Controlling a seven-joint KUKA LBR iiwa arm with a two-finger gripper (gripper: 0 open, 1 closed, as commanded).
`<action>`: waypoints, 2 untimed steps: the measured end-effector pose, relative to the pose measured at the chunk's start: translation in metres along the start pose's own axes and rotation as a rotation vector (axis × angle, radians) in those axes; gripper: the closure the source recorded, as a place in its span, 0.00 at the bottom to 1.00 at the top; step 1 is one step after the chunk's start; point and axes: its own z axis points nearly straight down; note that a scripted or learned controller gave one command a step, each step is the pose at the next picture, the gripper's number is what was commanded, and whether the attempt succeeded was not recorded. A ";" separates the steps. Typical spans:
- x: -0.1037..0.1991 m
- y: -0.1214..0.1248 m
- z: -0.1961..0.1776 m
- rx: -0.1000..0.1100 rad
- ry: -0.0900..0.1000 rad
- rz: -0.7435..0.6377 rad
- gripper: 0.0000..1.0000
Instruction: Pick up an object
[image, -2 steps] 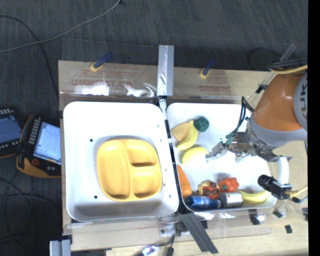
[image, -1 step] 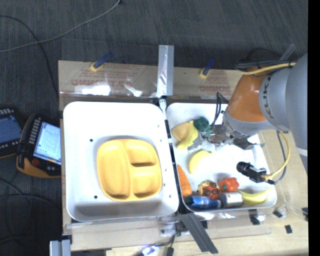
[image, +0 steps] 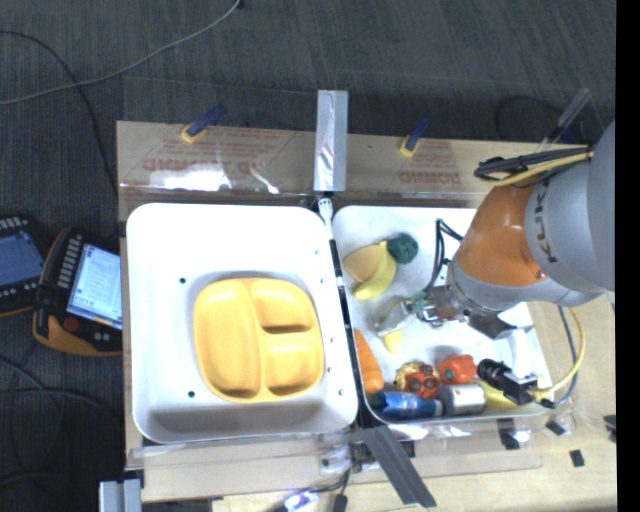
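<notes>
A small grey object (image: 388, 316) lies near the middle of the right bin (image: 520, 335). It is just beside the hand (image: 428, 306), on the hand's left in the camera view, and I cannot tell if the two touch. The hand is low over the floor of this bin. Whether it is open, closed or gripping something, I cannot tell.

Just below the grey object is a small yellow piece (image: 392, 341). Toward the far wall of the bin lies a yellow banana-shaped toy (image: 368, 270), and a dark green ball (image: 402, 247) sits close at its upper right. An orange carrot (image: 368, 365) lies along the left wall of the same bin. Near the front wall are a blue can (image: 398, 404) and a pale cylinder (image: 462, 399), both lying on their sides. Just behind them are a round many-coloured toy (image: 416, 377) and a red-orange toy (image: 457, 368).

The arm (image: 510, 250), grey with its orange band, comes in from the right, over the right bin.

The left bin (image: 160, 260) holds a yellow plate (image: 258, 335) with three compartments, placed about in its middle. Both bins sit side by side on the table (image: 150, 150). On the dark floor to the left of the table lies a handheld device (image: 85, 290) with a lit screen.
</notes>
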 end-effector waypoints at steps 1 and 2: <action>0.000 0.001 -0.010 -0.002 0.002 0.000 1.00; 0.042 0.023 -0.133 0.016 -0.002 0.301 1.00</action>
